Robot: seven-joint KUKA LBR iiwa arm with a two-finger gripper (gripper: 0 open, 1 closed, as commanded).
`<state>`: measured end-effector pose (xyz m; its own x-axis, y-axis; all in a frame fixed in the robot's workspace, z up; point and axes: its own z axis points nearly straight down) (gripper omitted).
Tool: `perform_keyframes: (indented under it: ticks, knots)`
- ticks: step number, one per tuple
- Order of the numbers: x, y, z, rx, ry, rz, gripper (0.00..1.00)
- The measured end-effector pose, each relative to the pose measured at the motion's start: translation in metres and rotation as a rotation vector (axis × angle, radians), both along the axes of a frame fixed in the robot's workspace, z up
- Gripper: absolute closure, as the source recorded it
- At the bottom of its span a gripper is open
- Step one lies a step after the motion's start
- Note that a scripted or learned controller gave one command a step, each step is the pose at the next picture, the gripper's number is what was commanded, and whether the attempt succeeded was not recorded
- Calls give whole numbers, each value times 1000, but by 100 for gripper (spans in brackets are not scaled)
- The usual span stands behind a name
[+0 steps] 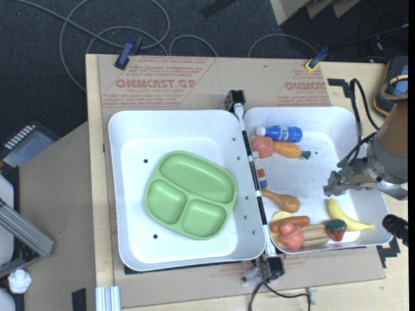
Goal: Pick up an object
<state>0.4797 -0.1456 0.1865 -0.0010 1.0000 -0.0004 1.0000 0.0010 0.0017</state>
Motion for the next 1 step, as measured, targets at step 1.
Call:
perform_keyframes:
  ticks: [1]
  knots:
    - [-1,0,0,0,1,-1,0]
